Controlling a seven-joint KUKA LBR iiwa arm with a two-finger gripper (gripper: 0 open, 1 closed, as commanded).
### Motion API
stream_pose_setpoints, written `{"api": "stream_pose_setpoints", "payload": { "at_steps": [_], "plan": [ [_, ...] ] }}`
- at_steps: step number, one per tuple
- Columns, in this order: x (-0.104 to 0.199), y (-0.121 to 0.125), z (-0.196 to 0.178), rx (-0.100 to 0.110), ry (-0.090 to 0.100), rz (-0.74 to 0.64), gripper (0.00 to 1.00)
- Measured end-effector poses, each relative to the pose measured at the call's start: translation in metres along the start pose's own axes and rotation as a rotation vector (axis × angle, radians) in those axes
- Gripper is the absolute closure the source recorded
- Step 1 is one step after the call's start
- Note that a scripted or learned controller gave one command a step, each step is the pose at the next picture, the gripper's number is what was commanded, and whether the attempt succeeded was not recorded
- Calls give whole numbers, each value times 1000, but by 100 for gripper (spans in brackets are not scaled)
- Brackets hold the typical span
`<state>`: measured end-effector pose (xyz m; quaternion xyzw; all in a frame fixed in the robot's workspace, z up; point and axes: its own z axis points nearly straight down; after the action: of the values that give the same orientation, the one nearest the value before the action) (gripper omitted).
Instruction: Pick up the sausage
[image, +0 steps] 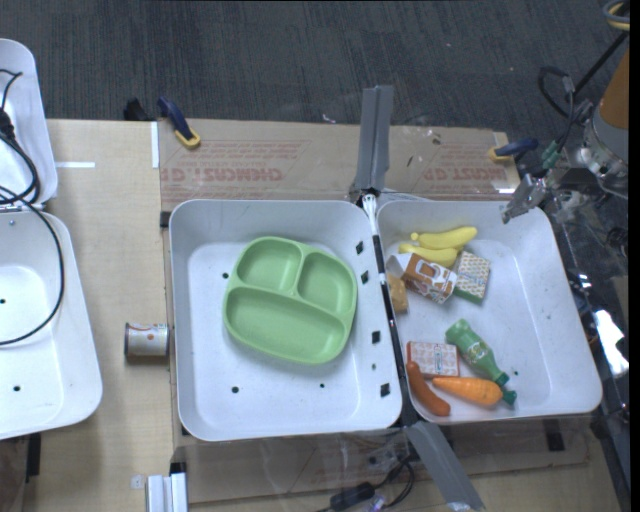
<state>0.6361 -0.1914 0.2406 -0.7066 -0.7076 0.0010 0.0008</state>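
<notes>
The sausage (426, 391) is a short reddish-brown link lying at the front left corner of the right bin (560, 300), just left of an orange carrot (468, 390) and touching it. My gripper (523, 199) hangs over the far right corner of that bin, well away from the sausage and above the bin's rim. Nothing shows in it.
The right bin also holds yellow bananas (442, 240), a small carton (430, 277), a cracker box (472, 277), a green bottle (477, 352) and a small pink packet (432, 357). A green divided plate (291, 299) lies in the left bin (200, 390). A metal divider (374, 140) stands between the bins.
</notes>
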Motion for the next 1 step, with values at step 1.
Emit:
{"api": "stream_pose_setpoints", "payload": {
  "at_steps": [1],
  "plan": [
    [31, -72, 83, 2, 0, 183, 0]
  ]
}}
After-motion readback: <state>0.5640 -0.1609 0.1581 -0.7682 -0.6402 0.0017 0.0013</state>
